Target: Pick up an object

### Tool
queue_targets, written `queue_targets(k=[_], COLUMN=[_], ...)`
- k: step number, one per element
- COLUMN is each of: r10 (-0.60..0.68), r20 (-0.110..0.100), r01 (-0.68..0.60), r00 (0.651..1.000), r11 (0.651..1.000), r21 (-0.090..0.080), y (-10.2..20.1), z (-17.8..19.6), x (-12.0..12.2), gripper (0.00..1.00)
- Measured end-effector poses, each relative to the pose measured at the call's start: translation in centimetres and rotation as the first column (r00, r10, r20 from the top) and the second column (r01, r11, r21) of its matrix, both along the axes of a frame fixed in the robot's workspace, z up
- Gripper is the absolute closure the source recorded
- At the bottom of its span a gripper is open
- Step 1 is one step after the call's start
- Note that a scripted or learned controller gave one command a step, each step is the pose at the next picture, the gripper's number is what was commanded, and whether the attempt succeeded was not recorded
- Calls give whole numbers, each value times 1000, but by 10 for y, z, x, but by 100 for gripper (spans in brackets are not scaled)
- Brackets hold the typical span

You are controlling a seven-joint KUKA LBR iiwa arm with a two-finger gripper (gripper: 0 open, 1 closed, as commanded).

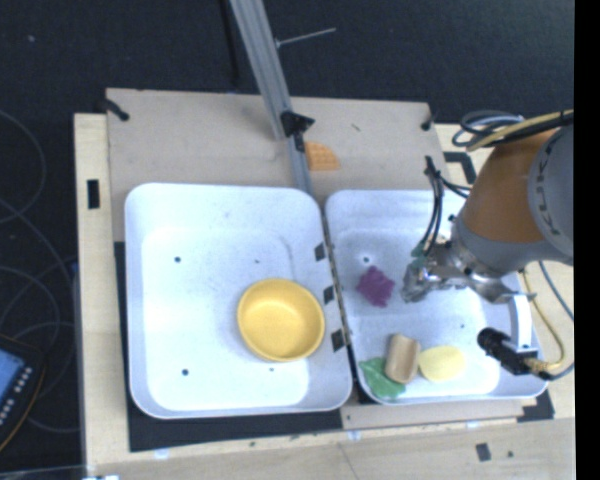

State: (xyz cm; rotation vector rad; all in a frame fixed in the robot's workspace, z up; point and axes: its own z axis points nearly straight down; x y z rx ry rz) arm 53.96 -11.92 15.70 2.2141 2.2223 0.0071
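Note:
In the right bin (380,213) lie a purple block (375,286), a tan cylinder (401,357), a yellow lump (442,363) and a green piece (378,378) along the front wall. My gripper (417,282) hangs low over the bin's middle, just right of the purple block and apart from it. Nothing shows between its tips. A yellow bowl (280,319) sits in the left bin (180,268), near its right front.
A grey metal pole (265,58) slants down from the top to the divider between the bins. A small orange piece (320,156) lies on the bench behind the bins. Cables loop at the arm's right side (530,348).

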Motion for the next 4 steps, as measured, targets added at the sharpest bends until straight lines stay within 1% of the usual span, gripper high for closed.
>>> queue_targets(k=[1,2,3,4], r10=[1,4,5,6], r20=[1,-3,-4,-5], r01=[-1,-4,-5,-6], r00=[1000,1000,1000,1000], r11=[1000,1000,1000,1000], r21=[-1,1,2,3], y=[-1,45,101,158], z=[49,65,78,87], x=[2,17,36,44], gripper=[100,100,100,100])
